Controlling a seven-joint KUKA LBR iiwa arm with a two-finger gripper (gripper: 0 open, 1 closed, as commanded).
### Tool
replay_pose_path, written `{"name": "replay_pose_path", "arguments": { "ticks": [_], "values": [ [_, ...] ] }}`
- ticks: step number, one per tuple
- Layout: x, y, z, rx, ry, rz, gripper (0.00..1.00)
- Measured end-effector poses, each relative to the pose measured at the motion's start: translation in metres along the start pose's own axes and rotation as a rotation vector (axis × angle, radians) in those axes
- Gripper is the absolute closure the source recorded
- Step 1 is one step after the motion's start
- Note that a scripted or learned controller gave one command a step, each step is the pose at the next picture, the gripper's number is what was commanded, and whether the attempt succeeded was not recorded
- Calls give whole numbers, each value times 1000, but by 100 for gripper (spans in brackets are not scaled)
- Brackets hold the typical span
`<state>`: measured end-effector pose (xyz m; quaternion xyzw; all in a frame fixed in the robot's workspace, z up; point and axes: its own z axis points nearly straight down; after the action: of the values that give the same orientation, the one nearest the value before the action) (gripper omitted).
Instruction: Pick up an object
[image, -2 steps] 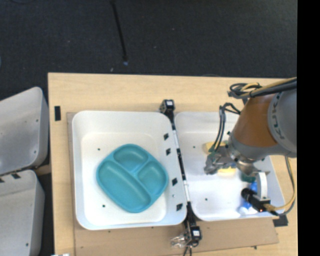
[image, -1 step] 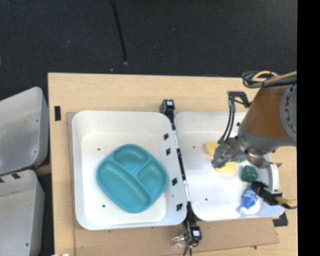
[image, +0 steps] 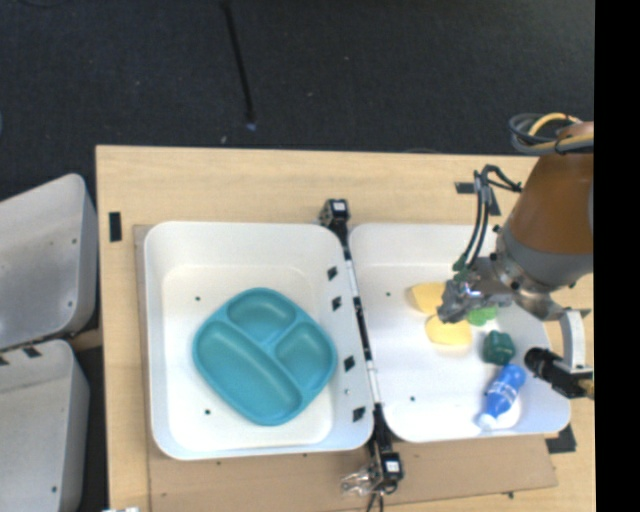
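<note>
Nearest the camera, at the front of the right bin (image: 400, 420), a blue and white bottle (image: 503, 393) lay on its side, tilted, close to the bin's front right corner. Just behind it sat a small dark green block (image: 498, 347), apart from the bottle but near it. Behind that lay a yellow piece (image: 449, 333), and a second yellow piece (image: 426, 296) rested a little farther back and to the left — the two looked close together, perhaps touching, though my own gripper (image: 461, 304) covered the place where they met. I hung low over those yellow pieces, with a bright green scrap (image: 482, 315) showing just beside my fingers. Whether my jaws were spread or pressed together I could not tell from this slant, nor could I see anything plainly caught between them. My arm (image: 552, 215) reached in from the right, orange above grey, with cables looping off it. In the left bin (image: 160, 330) a teal tray (image: 263, 354) with three compartments lay flat, turned at an angle — well apart from everything on my side. The wooden bench (image: 230, 180) ran on behind both bins.
</note>
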<state>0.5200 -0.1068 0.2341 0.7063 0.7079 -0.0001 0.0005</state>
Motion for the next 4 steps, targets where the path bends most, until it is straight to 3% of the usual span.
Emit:
{"name": "replay_pose_path", "arguments": {
  "ticks": [1,4],
  "values": [
    [-1,1,-26,-2,0,-1,100],
    [124,78,-19,-1,1,1,100]
  ]
}}
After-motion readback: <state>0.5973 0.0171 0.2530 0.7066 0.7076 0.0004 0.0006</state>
